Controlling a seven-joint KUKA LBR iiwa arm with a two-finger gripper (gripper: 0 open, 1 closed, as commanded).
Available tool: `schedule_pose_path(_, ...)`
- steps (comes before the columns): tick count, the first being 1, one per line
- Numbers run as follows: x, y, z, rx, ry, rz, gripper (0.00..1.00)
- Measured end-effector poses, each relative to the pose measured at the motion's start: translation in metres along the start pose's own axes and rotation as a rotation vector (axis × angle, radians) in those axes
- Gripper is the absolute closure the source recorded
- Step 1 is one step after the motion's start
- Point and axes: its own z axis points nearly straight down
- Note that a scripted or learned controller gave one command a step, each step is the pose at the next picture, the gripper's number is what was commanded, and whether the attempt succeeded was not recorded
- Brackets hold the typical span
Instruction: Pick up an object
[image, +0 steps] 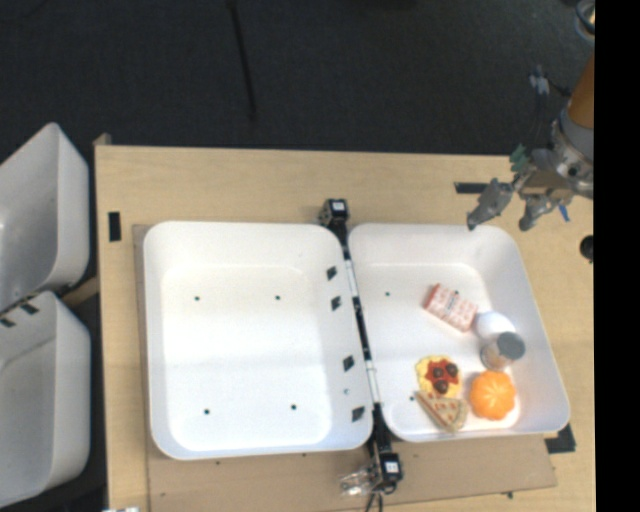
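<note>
From my screen, the nearest things lie in the right bin (400, 425), a shallow white tray with rounded corners and a smooth, matte floor. At its near edge I see a wedge of toy pizza (441, 390), tan crust at the tip and red topping on a yellow round above, and just to its right, touching or nearly so, a round orange fruit (492, 395) with a dull, dimpled skin. A little farther, right above the orange, a small cylinder (497, 338) lies tilted, white at one end and grey at the other. Just left of it and farther still is a small pink and white packet (449, 307), boxy and lying at a slant. All four cluster in the right near part of that bin, leaving its left and far floor open.

The left bin (180, 330) has the same white moulded shape, joined to the right one along a clipped middle seam. Both sit on a pale wooden worktop (250, 185) with bare margins all round.

Farthest off, the gripper (514, 207) hangs over the right bin's far right corner rim, well apart from the objects, its two grey fingers spread apart with nothing between them.
</note>
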Motion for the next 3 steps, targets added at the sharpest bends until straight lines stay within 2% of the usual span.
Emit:
schedule_pose_path(1, -0.005, -0.018, 0.076, 0.007, 0.001, 0.002, 0.00)
schedule_pose_path(2, -0.030, -0.088, 0.199, 0.013, 0.003, 0.005, 0.00)
schedule_pose_path(3, 0.058, -0.032, 0.196, -0.002, 0.001, -0.009, 0.00)
